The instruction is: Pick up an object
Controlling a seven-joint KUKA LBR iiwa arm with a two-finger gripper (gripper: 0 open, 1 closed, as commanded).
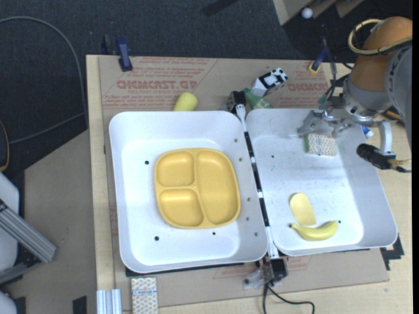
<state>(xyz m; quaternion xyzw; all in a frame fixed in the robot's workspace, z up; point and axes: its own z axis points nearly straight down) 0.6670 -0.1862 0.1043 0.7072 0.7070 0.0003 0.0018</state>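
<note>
Left bin (pixel 124 175): holds one yellow divided plate (pixel 196 187), lying flat near the bin's centre, with three compartments. Nothing rests on the plate.

Far of the left bin, on the bench (pixel 157 84): one small yellow object (pixel 186 101), lying outside both bins, just beyond the far rim.

Right bin (pixel 366 201): holds three things.
- Near side: a pale yellow oval piece (pixel 302 207), with a yellow banana (pixel 316 230) touching or just beside its near end. Both lie flat on the bin floor.
- Far side: a small speckled pad (pixel 321 144), apparently a sponge, directly beneath the gripper (pixel 325 124).

Arm and gripper: the arm enters from the right and is lowered over the far part of the right bin. The gripper sits right above the speckled pad, and the pad's top edge meets the gripper's lower end. Whether the gripper is released or clenched on the pad cannot be told from this angle; the pad is not plainly seen between its parts.

Task status, as a judgement: the approach to a candidate object is complete. A secure grasp is not confirmed, and no object is clearly lifted off the bin floor. Remaining: close on the pad if not done, then raise it clear.
</note>
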